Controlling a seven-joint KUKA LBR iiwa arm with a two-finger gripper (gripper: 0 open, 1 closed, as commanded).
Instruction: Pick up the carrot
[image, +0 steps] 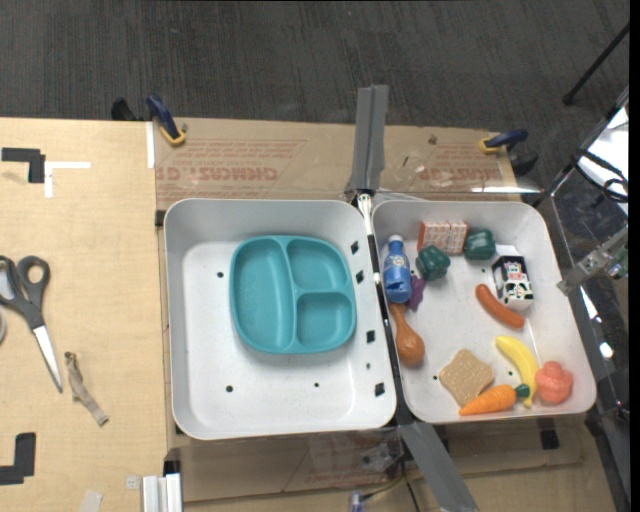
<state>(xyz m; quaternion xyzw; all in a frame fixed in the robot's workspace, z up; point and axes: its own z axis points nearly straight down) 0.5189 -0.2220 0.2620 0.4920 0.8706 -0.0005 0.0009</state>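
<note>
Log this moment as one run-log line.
carrot: right bin front edge, beside bread slice | teal plate: left bin | not yet picked

indistinct grey metal shape (598, 262) at right edge; whether arm, unclear

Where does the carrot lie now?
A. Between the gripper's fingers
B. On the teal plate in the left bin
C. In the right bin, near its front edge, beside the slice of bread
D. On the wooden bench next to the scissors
C: the carrot lies in the right bin near its front edge, just below the slice of bread.
</note>
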